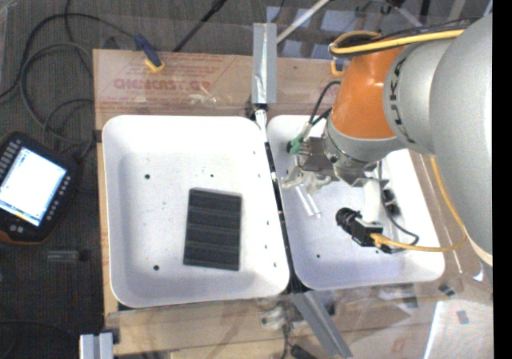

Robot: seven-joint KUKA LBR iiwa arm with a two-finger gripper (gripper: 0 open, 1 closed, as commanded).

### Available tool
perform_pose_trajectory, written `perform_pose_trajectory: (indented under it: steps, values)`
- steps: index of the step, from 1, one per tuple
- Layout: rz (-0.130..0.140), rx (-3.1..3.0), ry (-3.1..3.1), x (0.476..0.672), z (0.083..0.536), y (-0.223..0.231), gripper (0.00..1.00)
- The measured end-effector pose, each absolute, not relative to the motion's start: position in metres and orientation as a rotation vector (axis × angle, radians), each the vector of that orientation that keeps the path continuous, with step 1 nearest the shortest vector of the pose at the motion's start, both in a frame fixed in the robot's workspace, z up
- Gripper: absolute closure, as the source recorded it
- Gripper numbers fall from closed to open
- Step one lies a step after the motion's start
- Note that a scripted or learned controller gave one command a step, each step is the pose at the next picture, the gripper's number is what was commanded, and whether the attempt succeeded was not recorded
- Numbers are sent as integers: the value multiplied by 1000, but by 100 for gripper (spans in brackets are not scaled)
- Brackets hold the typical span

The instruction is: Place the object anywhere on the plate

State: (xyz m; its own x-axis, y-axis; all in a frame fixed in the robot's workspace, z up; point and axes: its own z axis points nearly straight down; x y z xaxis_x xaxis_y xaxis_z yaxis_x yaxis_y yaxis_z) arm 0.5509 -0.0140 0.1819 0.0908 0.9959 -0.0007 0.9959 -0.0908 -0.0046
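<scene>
In the camera view, the arm (376, 101) reaches in from the right and hangs over the right bin (416, 269), with the gripper (308, 181) low above that bin's left half, close to the wall it shares with the left bin (112, 189). The wrist hides too much of the gripper to tell whether it is clenched or released, and nothing can be made out as held. A small green bit (298, 144) shows at the gripper's far side, and a black fitting (356, 225) with a yellow cable hangs just to its right. Both look like parts of the rig rather than loose things, though this is not certain. The object to be placed cannot be picked out with confidence. If it is in the right bin, it lies under or right beside the gripper. The one loose thing plainly seen is a dark ridged slab (213, 229), which I take to be the plate. It lies flat on the floor of the left bin, right of centre and toward the near edge, clear of every wall. Its long axis runs from the far edge toward the near edge. From the gripper the slab lies leftward across the shared wall and somewhat nearer, so the coming carry would need to lift over that wall and travel left.
</scene>
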Motion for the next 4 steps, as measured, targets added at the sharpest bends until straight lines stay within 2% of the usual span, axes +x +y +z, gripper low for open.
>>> perform_pose_trajectory:
  steps: [1, 2, 3, 4]
  values:
    - [6, -2123, -2310, 527, 182, 76, 100]
    - [3, -1910, -2495, 506, 299, 110, 100]
    - [5, -1649, -2673, 553, 291, 163, 100]
    - [4, -1470, -2773, 526, 217, 161, 100]
